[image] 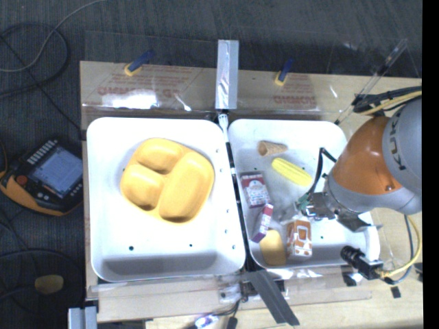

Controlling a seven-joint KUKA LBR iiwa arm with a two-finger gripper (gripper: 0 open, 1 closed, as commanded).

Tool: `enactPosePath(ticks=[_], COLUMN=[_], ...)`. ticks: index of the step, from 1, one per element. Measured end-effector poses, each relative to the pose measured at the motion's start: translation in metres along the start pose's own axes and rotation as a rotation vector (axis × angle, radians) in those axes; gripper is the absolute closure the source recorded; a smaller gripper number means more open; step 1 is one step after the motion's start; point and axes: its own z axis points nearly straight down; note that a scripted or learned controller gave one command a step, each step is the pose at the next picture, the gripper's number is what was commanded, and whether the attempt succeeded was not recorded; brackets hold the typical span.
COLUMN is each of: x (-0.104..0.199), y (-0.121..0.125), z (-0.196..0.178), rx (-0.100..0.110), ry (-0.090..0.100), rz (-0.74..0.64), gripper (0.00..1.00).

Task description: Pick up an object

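Observation:
The right bin (pixel 240 184) holds several small items: a tan cone (pixel 271 147), a yellow corn cob (pixel 291 171), a red and white packet (pixel 255 188), a purple tube (pixel 263 223), a yellow-brown rounded piece (pixel 273 247) and an orange and white carton (pixel 300 238). My gripper (pixel 306 208) hangs low over the bin's right half, just above the carton and below the corn cob. The wrist hides the fingers. A big yellow lumpy object (pixel 167 178) lies in the left bin (pixel 110 252).
The grey and orange arm (pixel 374 170) covers the right bin's right side. A clear panel with yellow and blue clips stands behind both bins. A handheld pendant (pixel 44 177) lies on the floor at left.

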Motion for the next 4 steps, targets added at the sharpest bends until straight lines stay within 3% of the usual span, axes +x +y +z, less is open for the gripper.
enactPosePath(ticks=[1,2,3,4], x=[0.037,0.055,0.04,0.044], y=[0.024,0.075,0.113,0.06], z=[-0.095,-0.123,-0.081,-0.116], rx=[0.014,0.015,0.016,0.015], ry=[-0.003,-0.005,-0.005,-0.006], rz=[0.165,0.165,0.276,0.266], gripper=[1.0,1.0,1.0,1.0])
